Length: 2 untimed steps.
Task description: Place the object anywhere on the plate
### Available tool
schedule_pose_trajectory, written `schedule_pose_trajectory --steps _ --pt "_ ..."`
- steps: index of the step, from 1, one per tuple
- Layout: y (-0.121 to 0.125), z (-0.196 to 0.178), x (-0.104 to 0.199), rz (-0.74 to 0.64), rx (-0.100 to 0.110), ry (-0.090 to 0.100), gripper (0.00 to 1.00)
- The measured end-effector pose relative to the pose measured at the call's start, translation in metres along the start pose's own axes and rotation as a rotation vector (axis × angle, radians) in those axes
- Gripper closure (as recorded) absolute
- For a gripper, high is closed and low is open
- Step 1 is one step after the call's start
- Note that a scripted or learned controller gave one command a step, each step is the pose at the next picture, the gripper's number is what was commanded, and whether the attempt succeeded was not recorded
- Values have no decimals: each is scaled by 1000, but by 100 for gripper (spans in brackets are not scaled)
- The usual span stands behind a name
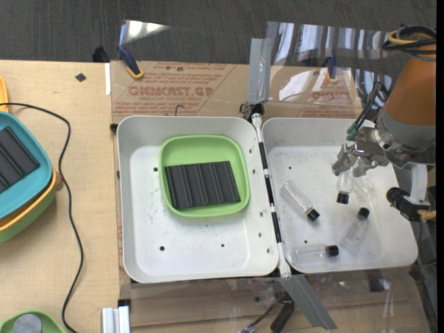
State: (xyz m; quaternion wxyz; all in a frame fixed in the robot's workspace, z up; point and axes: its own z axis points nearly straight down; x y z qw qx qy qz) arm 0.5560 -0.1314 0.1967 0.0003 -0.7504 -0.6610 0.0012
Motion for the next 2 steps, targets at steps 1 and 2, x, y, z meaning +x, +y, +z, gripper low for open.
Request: schedule_pose_trajectory --steps 1,2 --pt "0 0 0 0 0 0 0" --pt "9 -50 -29 367 1 -1 0"
